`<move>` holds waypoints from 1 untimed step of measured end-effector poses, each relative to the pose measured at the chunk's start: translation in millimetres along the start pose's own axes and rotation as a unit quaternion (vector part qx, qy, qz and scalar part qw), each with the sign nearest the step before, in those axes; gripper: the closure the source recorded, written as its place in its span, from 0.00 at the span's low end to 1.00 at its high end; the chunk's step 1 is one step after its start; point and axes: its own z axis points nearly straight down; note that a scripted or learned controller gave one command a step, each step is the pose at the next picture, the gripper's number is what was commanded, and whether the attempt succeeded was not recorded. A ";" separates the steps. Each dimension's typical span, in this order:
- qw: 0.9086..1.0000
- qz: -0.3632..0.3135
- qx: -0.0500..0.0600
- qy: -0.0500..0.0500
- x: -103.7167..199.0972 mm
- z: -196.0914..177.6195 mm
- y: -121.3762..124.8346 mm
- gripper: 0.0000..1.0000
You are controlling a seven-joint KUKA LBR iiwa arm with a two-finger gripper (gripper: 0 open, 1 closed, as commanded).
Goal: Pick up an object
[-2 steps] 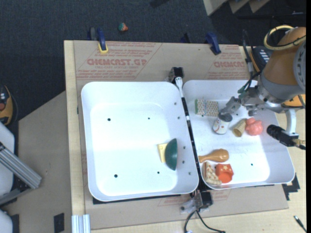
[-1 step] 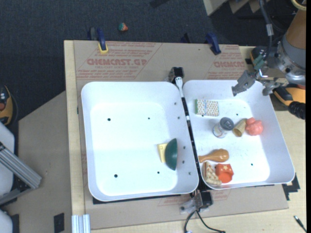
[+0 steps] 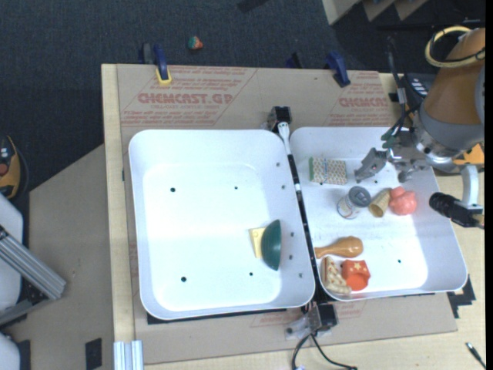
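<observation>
Over the right bin, near its upper right corner, the arm reaches in from the right w/ the hand low above the bin floor. Hand state: fingers spread apart, nothing between them. One dark finger points left toward the patterned packet; the other sits just above the pink object.

Right bin contents:
- Patterned packet, flat, near the upper left corner.
- Grey can, lying on the bin floor approx. mid-bin, below the hand.
- Tan cone-shaped item, just beside the can on its right, touching or nearly touching the pink object.
- Pink object, right of the cone, near the hand but not gripped.
- Tan drumstick-shaped item, near the left wall.
- Red object on a tan tray-like piece, at the lower left corner.

Left bin contents: green dome-shaped object w/ a yellow piece touching its left side, near the right wall.

Both bins rest side by side on the tabletop, on a sheet printed w/ red lettering. Blue clamps hold the sheet at the far edge.
</observation>
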 end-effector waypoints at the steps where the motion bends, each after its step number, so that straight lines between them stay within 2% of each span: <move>1: 1.000 -0.001 -0.005 0.000 -68.4 89.6 39.8 0.00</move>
